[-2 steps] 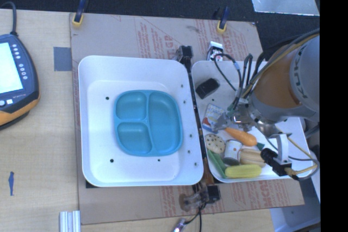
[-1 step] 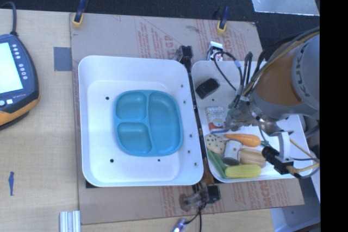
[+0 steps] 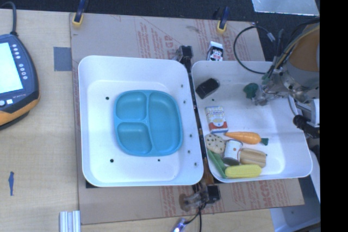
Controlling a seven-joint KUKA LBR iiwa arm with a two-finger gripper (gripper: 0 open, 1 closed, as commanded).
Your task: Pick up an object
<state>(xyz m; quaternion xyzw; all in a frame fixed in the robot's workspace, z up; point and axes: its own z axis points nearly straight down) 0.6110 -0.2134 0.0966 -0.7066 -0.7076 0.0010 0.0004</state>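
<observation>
The bench [image 3: 49, 133] is pale wood with a brown cardboard sheet [image 3: 152, 41] laid over its middle, and 2 shallow white bins sit on that sheet side by side, their inner rims touching.

The left bin [image 3: 92, 117] holds 1 thing: a blue plate [image 3: 148, 122] with 3 compartments, lying flat in the middle of the floor.

The right bin [image 3: 283, 133] holds the small items. The arm [image 3: 304, 57] comes in over its far right corner, with black cables looping above it. The gripper [image 3: 262, 96] hangs low over the upper right part of this bin, just beside a small dark green object [image 3: 250, 89]; whether its jaws are spread or pressed together cannot be told at this angle, and nothing is seen pinched in them.

At the bench's left edge lies a handheld control pad [image 3: 13, 79] with an orange rim.

In the right bin, a yellow corn cob [image 3: 243, 171] lies along the near wall, with a tan bread roll [image 3: 253, 157] just above it. An orange carrot [image 3: 244, 138] lies above those. A small red and white carton [image 3: 216, 118] sits near the left wall, and a black block [image 3: 207, 87] lies near the far left corner. A speckled cookie [image 3: 214, 143] and a small can [image 3: 232, 150] crowd together by the carrot.
</observation>
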